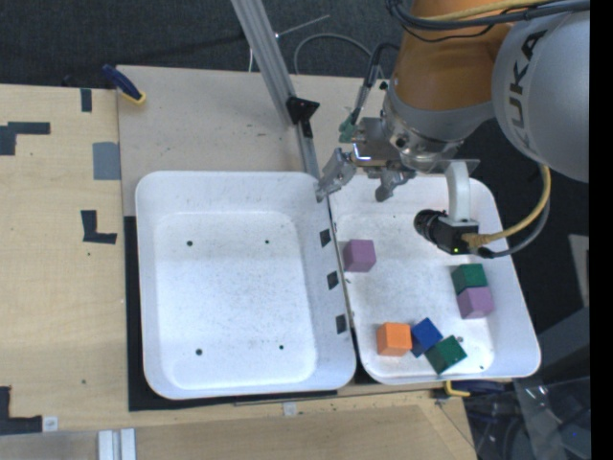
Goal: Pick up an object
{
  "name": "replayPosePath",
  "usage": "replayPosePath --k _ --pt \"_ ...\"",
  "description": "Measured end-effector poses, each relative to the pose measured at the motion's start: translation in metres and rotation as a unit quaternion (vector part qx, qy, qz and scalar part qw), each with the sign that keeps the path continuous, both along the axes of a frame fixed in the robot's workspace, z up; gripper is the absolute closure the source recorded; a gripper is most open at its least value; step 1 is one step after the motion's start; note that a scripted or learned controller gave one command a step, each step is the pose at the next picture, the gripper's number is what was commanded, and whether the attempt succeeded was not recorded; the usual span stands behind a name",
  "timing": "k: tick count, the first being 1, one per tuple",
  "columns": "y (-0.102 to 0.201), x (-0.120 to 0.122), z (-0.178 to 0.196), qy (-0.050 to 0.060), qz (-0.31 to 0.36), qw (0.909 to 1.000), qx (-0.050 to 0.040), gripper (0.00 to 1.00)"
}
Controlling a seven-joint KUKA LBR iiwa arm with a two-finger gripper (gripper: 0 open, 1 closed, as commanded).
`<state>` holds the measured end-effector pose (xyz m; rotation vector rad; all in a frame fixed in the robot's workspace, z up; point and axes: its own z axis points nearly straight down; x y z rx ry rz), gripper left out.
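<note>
The gripper [362, 182] hangs above the far end of the right bin [512, 353], near the rim it shares with the left bin [153, 286], its two fingers spread apart with nothing between them. The nearest candidate is a purple cube [359, 255], which sits alone on the bin floor just below the fingers in this view and close to the dividing rim.

The likely trouble — as a judgement — is that rim: a descent slightly off toward the left could land a finger on the edge rather than beside the cube, or nudge the cube against the wall. The other blocks are harder picks. A green cube [468, 277] touches a second purple cube [475, 301] by the right wall, and an orange cube [394, 338], a blue cube [425, 335] and a dark green cube [445, 354] crowd together at the near edge (fingers would struggle to slip between them).

Open floor lies around the lone purple cube — room on its right and near sides.
</note>
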<state>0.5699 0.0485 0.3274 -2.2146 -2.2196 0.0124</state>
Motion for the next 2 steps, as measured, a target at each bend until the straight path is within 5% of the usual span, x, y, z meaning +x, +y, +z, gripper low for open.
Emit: replayPosePath --k 1,2 --pt "0.05 0.061 -0.053 -0.002 0.001 1.0 0.0003 0.0" --pt "-0.029 0.008 -0.141 0.002 -0.004 1.0 -0.0014 0.0"
